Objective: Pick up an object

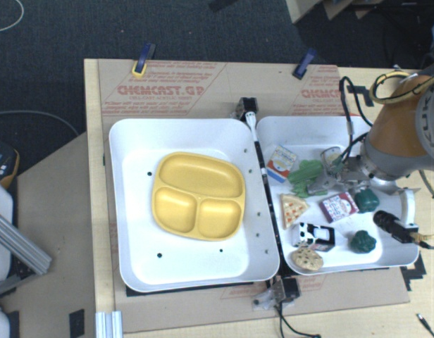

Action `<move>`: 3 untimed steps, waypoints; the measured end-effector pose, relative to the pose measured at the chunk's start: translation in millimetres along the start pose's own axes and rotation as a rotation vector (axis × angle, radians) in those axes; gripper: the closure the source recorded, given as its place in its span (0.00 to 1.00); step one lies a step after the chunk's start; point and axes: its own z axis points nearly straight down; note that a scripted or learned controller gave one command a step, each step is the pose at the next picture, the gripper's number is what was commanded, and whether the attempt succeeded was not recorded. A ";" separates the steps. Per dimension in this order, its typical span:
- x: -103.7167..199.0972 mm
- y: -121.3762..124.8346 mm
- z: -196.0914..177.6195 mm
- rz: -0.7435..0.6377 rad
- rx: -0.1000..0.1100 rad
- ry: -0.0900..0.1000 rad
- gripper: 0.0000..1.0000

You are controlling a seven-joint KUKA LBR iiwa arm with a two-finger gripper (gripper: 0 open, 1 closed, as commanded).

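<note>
My gripper [330, 179] hangs low in the right bin [270, 129], at its middle back. It is right beside a green leafy toy [304, 174], touching or nearly touching its right edge. A maroon packet [338, 207] lies just in front of the gripper, and a dark green piece [368, 201] sits to the packet's right. A white, red and blue carton [280, 163] lies left of the leafy toy. The view shows nothing held by the gripper.
The right bin also holds a pizza slice [293, 209], a black-and-white cow toy [316, 236], a cookie [306, 260] and a green broccoli [363, 242] near the front. A yellow divided plate [199, 195] lies in the left bin [132, 245].
</note>
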 end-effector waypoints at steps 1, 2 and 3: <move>0.4 1.9 -11.9 0.000 -0.007 -0.001 1.00; -0.2 2.7 -76.2 -0.001 -0.005 -0.005 1.00; -0.6 4.6 -130.4 -0.001 -0.006 -0.005 1.00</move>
